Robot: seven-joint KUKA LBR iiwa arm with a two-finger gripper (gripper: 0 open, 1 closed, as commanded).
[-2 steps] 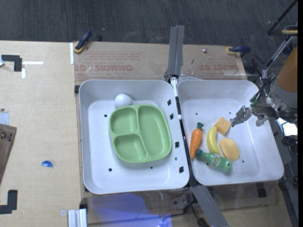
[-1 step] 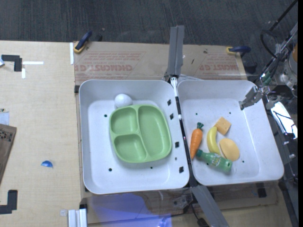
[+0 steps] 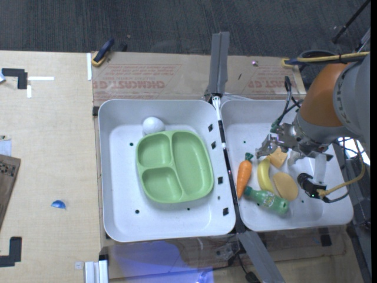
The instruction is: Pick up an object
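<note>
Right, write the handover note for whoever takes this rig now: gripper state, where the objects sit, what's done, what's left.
Gripper: low in the right bin, over the pile; whether it is open or shut cannot be told, and no object is seen held.
Right bin: carrot by the left wall, banana beside it, green bottle lying in front of them, tan round piece to the right, yellow block right at the gripper.
Left bin: green divided plate, white ball at its far edge.
Done: arm is at the pile.
Left: grasp one object and lift it.
</note>
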